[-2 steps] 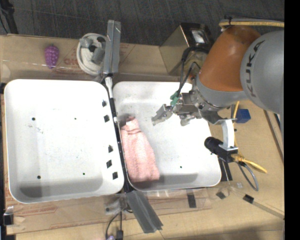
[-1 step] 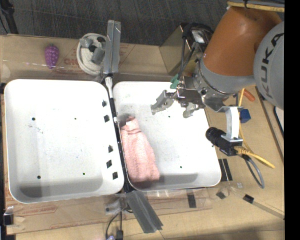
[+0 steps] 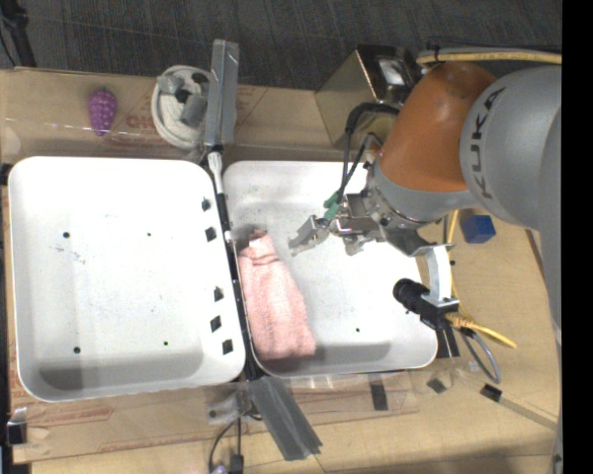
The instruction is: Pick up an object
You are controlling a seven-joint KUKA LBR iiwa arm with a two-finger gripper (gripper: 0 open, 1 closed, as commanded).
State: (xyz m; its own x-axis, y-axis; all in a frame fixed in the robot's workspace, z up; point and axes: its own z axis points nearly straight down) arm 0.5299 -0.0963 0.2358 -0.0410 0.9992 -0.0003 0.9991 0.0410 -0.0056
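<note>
In the camera view, the two-finger gripper (image 3: 311, 233) hangs over the middle of the right white bin (image 3: 376, 354), its fingers seeming slightly parted with nothing visible between them. The main risk is judged to be a miss: a straight descent from here would likely close on bare bin floor, because the only object in that bin, the folded pink cloth (image 3: 273, 302), lies along the bin's left wall, beside and toward the near edge from the fingertips. Soft fabric could also slip from a shallow pinch.
</note>
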